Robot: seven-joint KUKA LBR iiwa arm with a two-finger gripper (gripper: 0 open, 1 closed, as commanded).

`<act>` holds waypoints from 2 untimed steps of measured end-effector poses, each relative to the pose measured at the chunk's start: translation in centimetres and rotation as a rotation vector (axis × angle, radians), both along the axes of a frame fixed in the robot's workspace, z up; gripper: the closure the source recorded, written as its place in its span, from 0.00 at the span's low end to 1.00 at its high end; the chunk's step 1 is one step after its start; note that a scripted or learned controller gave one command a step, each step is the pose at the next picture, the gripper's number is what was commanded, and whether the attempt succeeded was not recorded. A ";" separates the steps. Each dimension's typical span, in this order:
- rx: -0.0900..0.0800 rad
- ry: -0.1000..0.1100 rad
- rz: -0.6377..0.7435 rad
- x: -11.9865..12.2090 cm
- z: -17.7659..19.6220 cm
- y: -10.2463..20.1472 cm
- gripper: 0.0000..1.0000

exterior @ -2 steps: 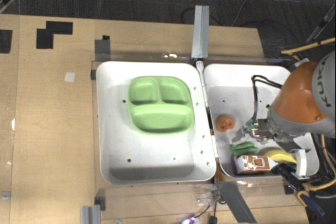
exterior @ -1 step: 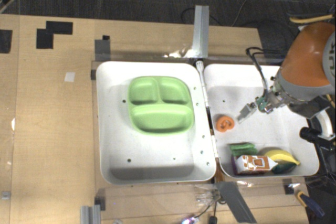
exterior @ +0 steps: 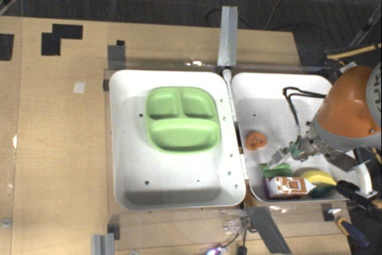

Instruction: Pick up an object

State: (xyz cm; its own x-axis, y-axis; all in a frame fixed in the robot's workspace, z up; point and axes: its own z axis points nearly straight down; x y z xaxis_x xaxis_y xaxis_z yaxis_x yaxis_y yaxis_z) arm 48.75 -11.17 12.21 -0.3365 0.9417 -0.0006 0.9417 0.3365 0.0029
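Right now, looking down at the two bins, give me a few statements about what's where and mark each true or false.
1. The green divided plate lies in the left bin. True.
2. The small orange object sits on the green plate. False: it lies in the right bin, apart from the plate.
3. The hand is over the right bin. True.
4. The banana lies in the left bin. False: it lies near the right bin's front edge, beside the brown carton.
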 end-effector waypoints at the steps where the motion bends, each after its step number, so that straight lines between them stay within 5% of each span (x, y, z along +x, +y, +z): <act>1: -0.002 -0.004 0.135 7.4 6.2 -2.8 0.00; 2: 0.000 0.000 0.098 0.9 1.2 -0.1 0.00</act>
State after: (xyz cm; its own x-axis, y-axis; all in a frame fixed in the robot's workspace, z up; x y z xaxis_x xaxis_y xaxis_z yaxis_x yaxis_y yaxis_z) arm 49.61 -11.23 13.42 -0.4270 0.9042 -0.0011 0.9042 0.4270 0.0032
